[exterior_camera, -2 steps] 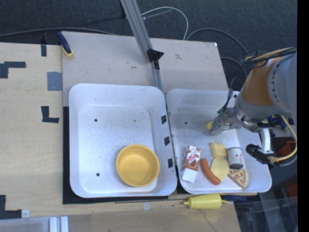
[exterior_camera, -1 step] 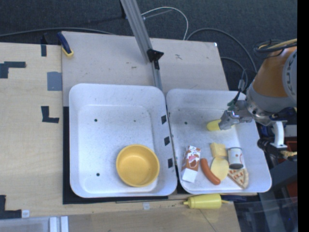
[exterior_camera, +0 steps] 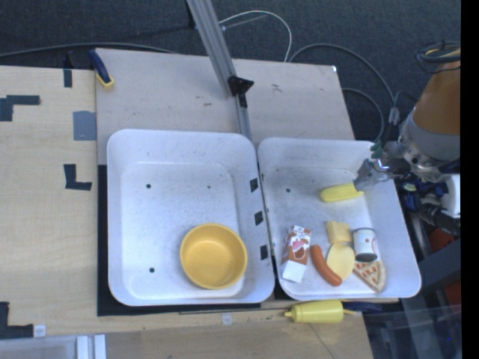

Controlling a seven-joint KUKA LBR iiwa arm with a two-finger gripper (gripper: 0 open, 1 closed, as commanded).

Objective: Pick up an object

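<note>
Pick not done: gripper (exterior_camera: 369,172) sits low at the right edge of the right bin (exterior_camera: 299,155), just beside the banana (exterior_camera: 340,193), nothing lifted, grip state can't tell. Remaining: close on it and raise. Clutter along that bin's front edge, carton (exterior_camera: 297,244), sausage (exterior_camera: 325,265), can (exterior_camera: 364,243), pizza slice (exterior_camera: 370,274), sits apart from the banana; yellow bowl (exterior_camera: 213,256) in the left bin.

Two white bins (exterior_camera: 120,200), one yellow bowl (exterior_camera: 213,256), seven food items (exterior_camera: 340,193), and one mustard bottle (exterior_camera: 318,312) outside them.
</note>
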